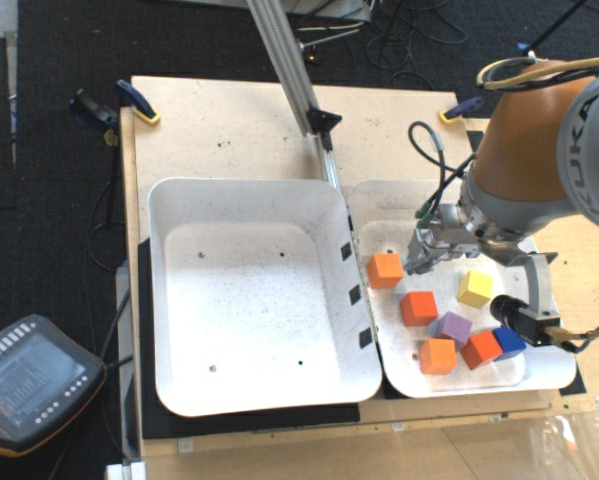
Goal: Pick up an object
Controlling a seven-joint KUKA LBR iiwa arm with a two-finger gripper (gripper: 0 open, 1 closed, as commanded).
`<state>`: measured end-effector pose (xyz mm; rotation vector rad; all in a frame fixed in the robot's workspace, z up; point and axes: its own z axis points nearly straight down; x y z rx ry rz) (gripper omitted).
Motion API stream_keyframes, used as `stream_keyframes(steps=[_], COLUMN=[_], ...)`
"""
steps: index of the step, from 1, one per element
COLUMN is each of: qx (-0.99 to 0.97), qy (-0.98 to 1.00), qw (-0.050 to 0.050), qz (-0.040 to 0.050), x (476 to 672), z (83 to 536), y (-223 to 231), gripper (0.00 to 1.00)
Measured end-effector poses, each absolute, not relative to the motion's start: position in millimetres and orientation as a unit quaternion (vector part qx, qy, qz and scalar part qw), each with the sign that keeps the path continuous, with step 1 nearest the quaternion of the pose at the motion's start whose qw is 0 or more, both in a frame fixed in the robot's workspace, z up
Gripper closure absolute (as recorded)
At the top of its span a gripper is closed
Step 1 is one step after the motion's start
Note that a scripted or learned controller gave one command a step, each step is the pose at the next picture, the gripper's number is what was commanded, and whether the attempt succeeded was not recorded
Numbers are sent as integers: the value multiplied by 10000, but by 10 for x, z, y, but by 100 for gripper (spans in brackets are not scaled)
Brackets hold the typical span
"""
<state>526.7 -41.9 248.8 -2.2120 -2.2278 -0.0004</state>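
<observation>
Six cubes (419, 308), no long axis; fingers (416, 261) beside them, state unclear.

Both bins white: left bin (249, 298) speckled with small dark dots, right bin (549, 373) carrying the coloured cubes. Relative to the purple cube (453, 326): yellow cube (475, 289) up-right, red-orange cube (418, 308) to its left, orange cube (385, 269) further up-left, orange cube (438, 355) just below, red cube (482, 349) and blue cube (509, 343) to its lower right. Tabletop (229, 128) pale beige. Arm (539, 148) orange-brown with a grey band.
</observation>
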Motion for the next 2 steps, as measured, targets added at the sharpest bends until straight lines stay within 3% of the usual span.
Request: stream_keyframes(steps=[2], qx=[-7043], qy=[-7099], qw=[11], qz=[-1], x=[5204], z=[2295], y=[751], gripper=[100])
